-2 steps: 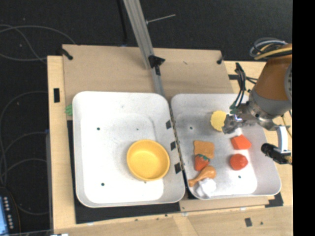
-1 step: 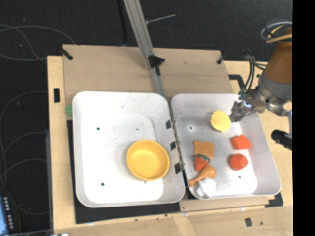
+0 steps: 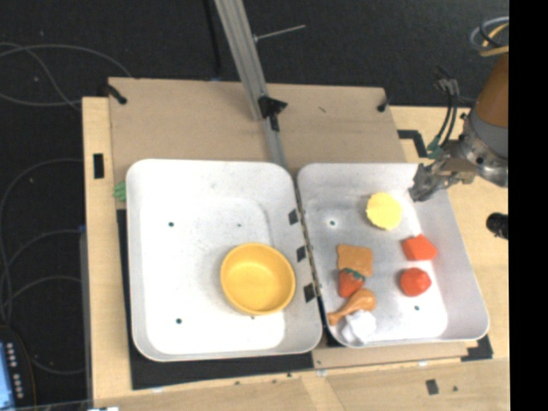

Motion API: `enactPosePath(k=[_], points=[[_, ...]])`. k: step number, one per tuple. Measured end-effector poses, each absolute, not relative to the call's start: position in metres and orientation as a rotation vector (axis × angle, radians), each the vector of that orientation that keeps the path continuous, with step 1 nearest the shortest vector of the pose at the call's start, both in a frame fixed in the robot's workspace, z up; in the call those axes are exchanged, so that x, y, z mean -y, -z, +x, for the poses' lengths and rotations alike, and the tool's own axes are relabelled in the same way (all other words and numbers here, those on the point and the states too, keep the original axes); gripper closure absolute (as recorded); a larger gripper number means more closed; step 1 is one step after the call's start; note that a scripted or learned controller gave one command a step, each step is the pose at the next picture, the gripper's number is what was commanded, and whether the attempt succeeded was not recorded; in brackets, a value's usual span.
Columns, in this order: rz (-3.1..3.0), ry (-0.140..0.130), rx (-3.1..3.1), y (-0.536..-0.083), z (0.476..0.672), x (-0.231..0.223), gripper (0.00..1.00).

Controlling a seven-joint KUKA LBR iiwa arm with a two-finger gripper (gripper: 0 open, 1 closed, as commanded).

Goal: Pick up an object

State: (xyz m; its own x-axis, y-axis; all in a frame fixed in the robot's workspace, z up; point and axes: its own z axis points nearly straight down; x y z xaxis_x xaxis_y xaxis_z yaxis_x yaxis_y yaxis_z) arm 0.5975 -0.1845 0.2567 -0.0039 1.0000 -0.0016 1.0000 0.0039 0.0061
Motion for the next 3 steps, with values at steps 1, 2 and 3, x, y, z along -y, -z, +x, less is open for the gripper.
enactPosePath(k=[1, 2, 3], points=[[2.214, -0.001, -2.228, -0.246, 0.605, 0.131, 1.0], [2.212, -0.004, -2.229, -0.257, 0.618, 0.08, 1.0], [2.213, -0.003, -2.229, -0.261, 0.627, 0.036, 1.0]])
